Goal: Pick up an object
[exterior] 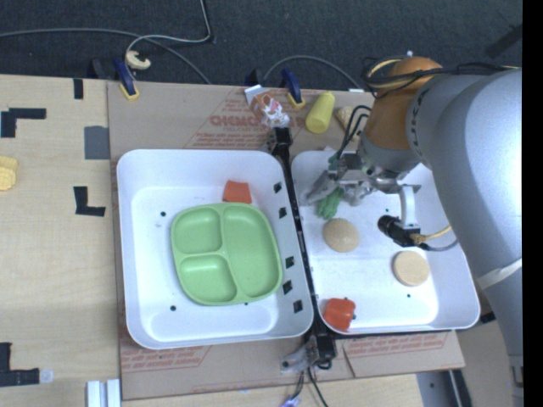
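Reaching into the right bin [441, 308], the gripper [339, 186] sits low over a green object [330, 202] near the back-left corner. Fingers: cannot tell whether open or closed. Step: approach/grasp. Next: close on it, then lift straight up.

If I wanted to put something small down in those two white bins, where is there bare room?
Left bin: bare floor left of the green divided plate and along the front wall. Right bin: a bare patch between the tan ball, the round tan disc and the orange-red piece. Its back is crowded: the gripper sits over a green object.
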You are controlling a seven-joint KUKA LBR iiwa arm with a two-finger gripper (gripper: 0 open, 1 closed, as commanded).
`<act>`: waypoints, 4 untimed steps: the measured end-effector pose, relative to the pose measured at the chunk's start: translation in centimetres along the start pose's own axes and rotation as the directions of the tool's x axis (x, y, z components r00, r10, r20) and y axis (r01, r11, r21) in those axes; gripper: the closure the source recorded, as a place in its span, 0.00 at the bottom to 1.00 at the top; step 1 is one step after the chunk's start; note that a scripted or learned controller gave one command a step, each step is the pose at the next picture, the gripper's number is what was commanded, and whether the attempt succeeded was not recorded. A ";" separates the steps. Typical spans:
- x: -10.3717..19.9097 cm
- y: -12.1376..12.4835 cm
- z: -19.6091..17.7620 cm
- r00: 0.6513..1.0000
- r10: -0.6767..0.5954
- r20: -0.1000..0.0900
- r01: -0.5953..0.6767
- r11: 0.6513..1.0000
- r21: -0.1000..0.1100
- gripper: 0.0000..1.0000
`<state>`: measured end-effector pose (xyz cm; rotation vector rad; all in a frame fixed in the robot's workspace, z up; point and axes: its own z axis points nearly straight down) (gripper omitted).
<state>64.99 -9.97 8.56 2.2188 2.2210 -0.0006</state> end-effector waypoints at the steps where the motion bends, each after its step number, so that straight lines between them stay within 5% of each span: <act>1: -0.8 -0.2 0.0 1.000 -0.001 -0.001 0.001 1.000 -0.001 0.00; 3: -0.7 0.3 0.0 1.000 -0.001 -0.001 0.001 1.000 -0.001 0.00; 4: -0.7 0.3 -1.0 1.000 -0.002 0.000 0.002 1.000 -0.001 1.00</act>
